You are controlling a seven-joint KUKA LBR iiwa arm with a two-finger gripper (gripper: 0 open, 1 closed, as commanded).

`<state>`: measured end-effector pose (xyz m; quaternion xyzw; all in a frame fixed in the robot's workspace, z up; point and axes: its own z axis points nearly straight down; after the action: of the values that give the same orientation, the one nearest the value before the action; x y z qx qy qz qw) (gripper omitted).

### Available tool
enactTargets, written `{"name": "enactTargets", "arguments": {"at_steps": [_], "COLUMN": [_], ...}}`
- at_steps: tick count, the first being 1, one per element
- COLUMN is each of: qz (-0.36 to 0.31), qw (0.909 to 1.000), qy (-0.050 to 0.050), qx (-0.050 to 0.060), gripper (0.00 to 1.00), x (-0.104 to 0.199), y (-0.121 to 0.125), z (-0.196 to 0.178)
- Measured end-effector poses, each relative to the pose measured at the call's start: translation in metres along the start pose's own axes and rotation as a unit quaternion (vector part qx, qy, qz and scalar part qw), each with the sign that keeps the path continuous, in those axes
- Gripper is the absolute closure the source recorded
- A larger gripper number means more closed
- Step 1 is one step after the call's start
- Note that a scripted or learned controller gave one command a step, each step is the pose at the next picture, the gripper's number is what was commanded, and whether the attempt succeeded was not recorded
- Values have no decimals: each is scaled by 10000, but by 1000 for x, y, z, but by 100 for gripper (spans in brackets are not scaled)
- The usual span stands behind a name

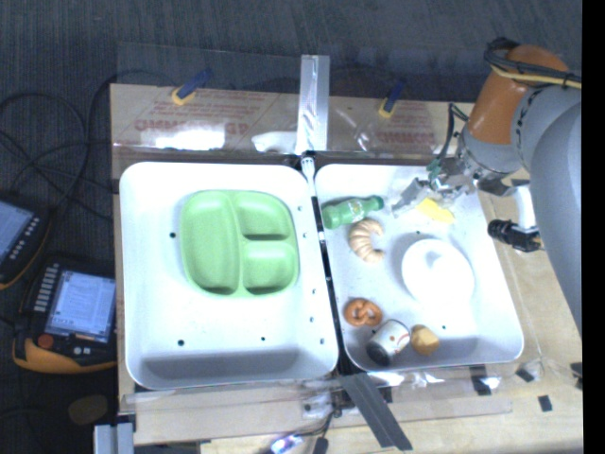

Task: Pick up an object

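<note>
**Arm at the far corner of the right bin, gripper state unclear**

Nearest the camera, along the front wall of the right bin [510, 343], a small cylindrical can-like thing [386, 340] is seen lying on its side, with a brownish rounded lump [424, 340] touching it on its right. Just behind them a pretzel-shaped piece [360, 311] is found. Further back, a white round lid or bowl [436, 267] is set near the bin's middle; it is hard to separate from the white floor. A tan, croissant-like item [367, 236] lies to its left, and a green bottle [350, 211] lies on its side against the dividing wall. A yellow object [436, 210] is seen at the far end, partly covered by the gripper, so its shape cannot be made out.

The gripper [423, 190] is placed at the far right of this bin, just above the yellow object. Its fingers are small and blurred against the white wall, and it cannot be told whether they are apart, together, or closed on anything. The arm [501, 102] is cut off at the right edge.

In the left bin [142, 282] a green divided tray [238, 240] is laid flat, well apart from the gripper.
</note>
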<state>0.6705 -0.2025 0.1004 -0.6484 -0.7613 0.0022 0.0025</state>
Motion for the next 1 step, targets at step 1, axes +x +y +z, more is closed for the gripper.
{"name": "enactTargets", "arguments": {"at_steps": [1], "qz": [-1143], "qw": [9934], "qy": [28], "qx": [-65], "gripper": [0], "x": [-10], "y": [-9], "z": [-1]}}
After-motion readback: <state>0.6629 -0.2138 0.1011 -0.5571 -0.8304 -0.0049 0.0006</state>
